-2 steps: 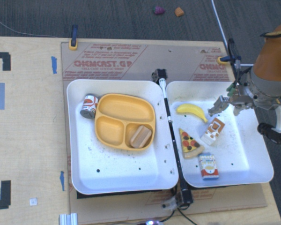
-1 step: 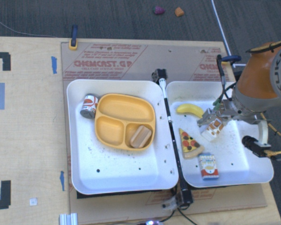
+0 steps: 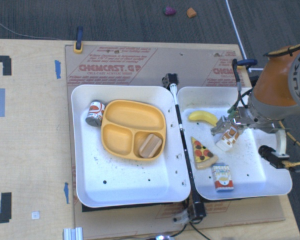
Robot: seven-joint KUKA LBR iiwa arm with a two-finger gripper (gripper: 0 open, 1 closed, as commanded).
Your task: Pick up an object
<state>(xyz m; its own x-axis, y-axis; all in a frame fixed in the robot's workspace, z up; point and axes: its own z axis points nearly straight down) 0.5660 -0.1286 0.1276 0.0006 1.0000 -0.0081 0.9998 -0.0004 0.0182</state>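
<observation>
Partly cut off at the right edge, my gripper seems clamped on a small white-and-orange carton, its label too blurred to read, centre-right of frame.

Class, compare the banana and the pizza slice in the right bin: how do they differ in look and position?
The banana is plain yellow and curved; the pizza slice is a triangle with red and dark toppings. The banana lies toward the back of the right bin; the pizza slice lies nearer the front, beside the divider between the bins. Both lie flat on the bin floor, apart from each other and left of the gripper.
</observation>
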